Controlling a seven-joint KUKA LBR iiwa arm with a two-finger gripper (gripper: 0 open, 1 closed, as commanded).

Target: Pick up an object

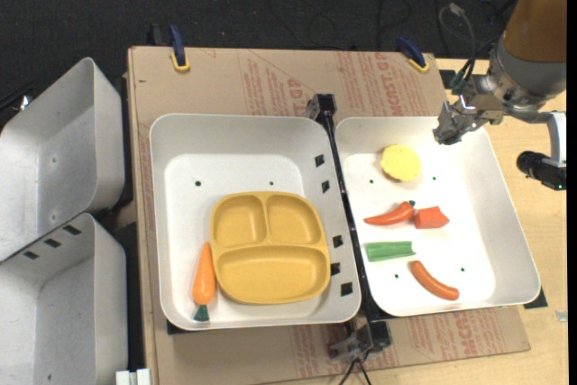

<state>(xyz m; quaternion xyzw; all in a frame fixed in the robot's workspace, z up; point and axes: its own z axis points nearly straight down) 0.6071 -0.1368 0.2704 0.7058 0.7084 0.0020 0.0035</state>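
The right bin [505, 221] holds a yellow round piece [400, 163], a red chili pepper [389, 215], a small red block [432, 217], a green bean-like stick [389, 251] and an orange-red sausage [434, 280]. My gripper [448, 132] hangs over the bin's far right corner, up and to the right of the yellow piece, pointing down. Nothing shows between its tips. In the left bin [171, 194] lie a yellow divided plate [270, 248] and an orange carrot [205, 277].
Two more white bins [54, 194] stand tilted off the bench at the left. Blue-and-yellow clamps [178, 55] hold the brown board at its far edge. A black divider bar [335, 185] runs between the two bins.
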